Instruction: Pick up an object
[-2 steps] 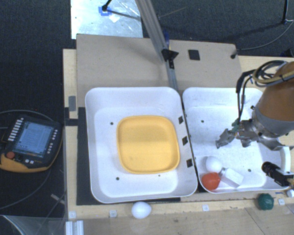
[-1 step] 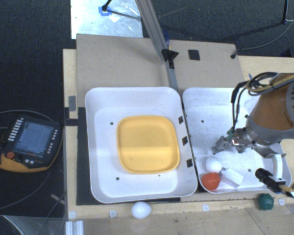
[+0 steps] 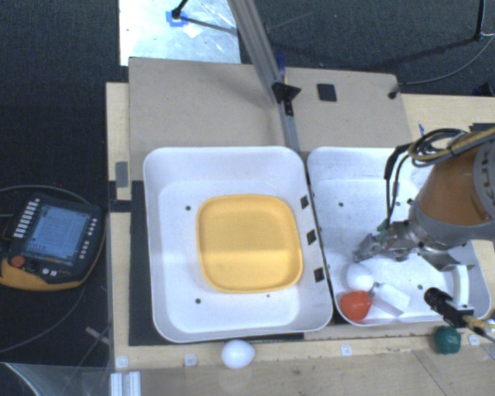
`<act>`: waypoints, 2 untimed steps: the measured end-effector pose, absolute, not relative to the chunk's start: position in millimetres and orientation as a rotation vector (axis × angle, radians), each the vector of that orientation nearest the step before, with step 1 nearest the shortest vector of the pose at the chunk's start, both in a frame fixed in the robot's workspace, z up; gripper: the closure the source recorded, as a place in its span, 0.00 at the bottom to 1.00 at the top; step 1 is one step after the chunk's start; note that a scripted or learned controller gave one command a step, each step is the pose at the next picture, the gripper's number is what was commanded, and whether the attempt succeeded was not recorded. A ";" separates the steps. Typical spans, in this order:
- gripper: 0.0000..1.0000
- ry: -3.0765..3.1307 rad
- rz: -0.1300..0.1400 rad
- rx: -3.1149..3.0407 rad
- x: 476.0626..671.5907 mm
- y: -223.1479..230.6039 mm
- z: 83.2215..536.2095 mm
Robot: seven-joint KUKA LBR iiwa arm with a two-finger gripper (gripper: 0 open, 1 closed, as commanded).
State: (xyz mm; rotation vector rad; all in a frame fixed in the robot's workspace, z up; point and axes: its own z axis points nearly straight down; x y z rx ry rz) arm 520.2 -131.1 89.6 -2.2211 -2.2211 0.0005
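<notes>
In the right bin [image 3: 346, 184] my gripper [image 3: 370, 248] hangs low near the front left part. Just below it lies a small white egg-shaped object [image 3: 360, 279]. An orange-red ball [image 3: 355, 305] rests against the bin's front wall, beside a white block [image 3: 393, 296]. I see nothing held in the gripper. The grey arm with its orange band [image 3: 450, 198] reaches in from the right.
The left bin [image 3: 169, 180] holds a square yellow plate [image 3: 249, 242]. A white egg [image 3: 238, 354] lies on the bench in front of the left bin. A green ball [image 3: 447, 341] sits outside the right bin's front right corner. A teach pendant [image 3: 48, 239] lies far left.
</notes>
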 end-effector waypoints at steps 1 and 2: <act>1.00 -2.223 -0.002 -2.222 520.9 -131.3 100.9; 1.00 -2.225 -0.004 -2.224 528.2 -136.2 146.7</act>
